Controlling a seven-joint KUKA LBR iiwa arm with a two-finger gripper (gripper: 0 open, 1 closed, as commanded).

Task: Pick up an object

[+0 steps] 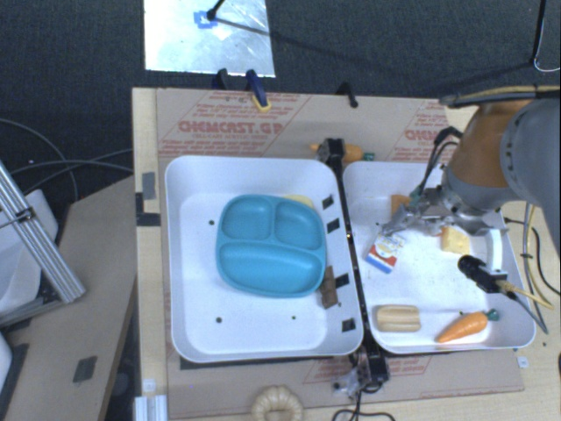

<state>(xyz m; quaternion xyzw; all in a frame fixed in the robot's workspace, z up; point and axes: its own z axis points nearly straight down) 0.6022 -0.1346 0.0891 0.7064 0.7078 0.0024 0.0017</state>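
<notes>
The gripper [405,219] is seen low over the right bin [517,331], reaching in from the right; whether it is spread or pressed together cannot be told. Just beside its tip, a small red-and-white carton [383,254] lies on the bin floor. A hot dog bun [397,317], a toy carrot [463,325] and a yellow cheese wedge [454,239] are scattered nearby. A blue divided plate [270,244] is held in the left bin [188,323].
</notes>
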